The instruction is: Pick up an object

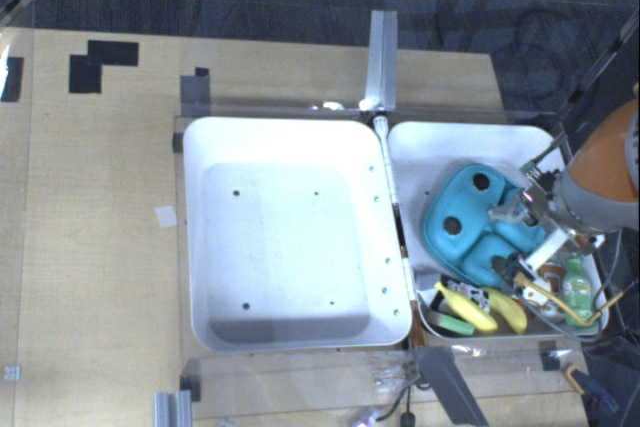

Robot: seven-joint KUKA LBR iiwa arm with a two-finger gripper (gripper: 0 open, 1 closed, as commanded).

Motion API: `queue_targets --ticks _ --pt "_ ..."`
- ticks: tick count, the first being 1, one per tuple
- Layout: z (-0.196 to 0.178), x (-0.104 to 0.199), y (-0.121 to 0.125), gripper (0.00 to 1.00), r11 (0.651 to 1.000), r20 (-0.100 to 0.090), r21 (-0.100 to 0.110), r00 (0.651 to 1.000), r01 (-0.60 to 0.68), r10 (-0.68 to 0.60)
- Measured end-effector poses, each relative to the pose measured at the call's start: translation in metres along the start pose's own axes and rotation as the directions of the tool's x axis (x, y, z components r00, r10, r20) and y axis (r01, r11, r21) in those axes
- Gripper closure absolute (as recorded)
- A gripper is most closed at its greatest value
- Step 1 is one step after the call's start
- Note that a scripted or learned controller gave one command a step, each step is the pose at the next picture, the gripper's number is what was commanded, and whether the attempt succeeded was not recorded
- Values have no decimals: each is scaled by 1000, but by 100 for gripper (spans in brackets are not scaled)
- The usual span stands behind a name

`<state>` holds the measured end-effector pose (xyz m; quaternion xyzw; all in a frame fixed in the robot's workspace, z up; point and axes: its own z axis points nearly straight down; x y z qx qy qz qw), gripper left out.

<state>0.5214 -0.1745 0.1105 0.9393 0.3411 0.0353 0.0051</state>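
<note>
Gripper (522,237) at the teal toy's (470,225) 3 o'clock edge, its grip impossible to tell, arm (605,165) cut off at 3 o'clock, clutter jumbled at the right bin's (440,140) 6 o'clock rim, left bin (280,235) open.

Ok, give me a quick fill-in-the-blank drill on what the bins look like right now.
1. The large teal object lies in the ____ bin.
2. The yellow banana-like item lies along that bin's ____ edge.
3. The arm with the gripper reaches in from the view's ____.
4. The small bottle near the right bin's lower right corner is ____ in colour.

Missing words: right; lower; right; green
</note>
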Motion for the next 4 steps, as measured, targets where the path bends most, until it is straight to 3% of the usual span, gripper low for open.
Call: queue_targets --ticks 1,2,3,4 --pt "5 31 25 0 899 26 22 899 -438 437" --pt "-5 33 25 100 903 28 25 904 -428 428" --pt "-80 8 17 100 883 70 0 881 -469 468" --pt "-121 63 90 100 884 68 -2 882 -468 467"
